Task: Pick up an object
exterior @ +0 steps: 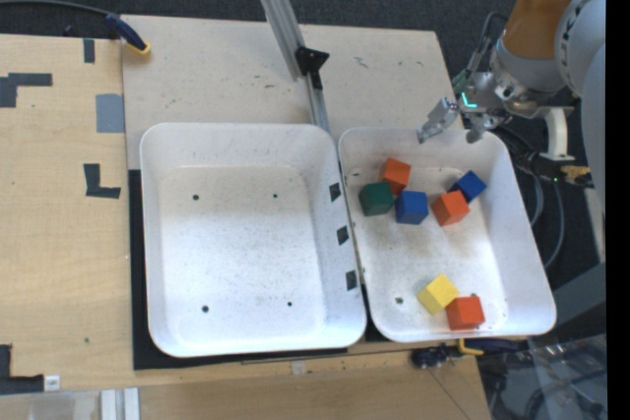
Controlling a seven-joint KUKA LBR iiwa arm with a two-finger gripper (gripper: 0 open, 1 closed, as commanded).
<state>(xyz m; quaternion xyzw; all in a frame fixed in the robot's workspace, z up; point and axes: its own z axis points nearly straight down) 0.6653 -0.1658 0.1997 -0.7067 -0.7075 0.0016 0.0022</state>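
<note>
Overhead slanted view of the worktop with 2 white bins. From my remote station I read the task as not yet begun in any visible way: the gripper hangs above the upper rim of the right bin, at the upper right of the frame, and nothing sits between its jaws, which appear spread apart with 2 separate tips visible. All 7 candidate blocks lie loose on the right bin's floor: an orange cube, a green cube, a blue cube, a second orange cube touching a smaller blue cube, and, lower in the frame, a yellow cube beside an orange-red cube. The left bin carries no blocks. Descent, closure and lift all remain. The jaw tips are small and blurred against the rim, so I judge their exact spread and height uncertain; the arm is cut off at the right edge.
</note>
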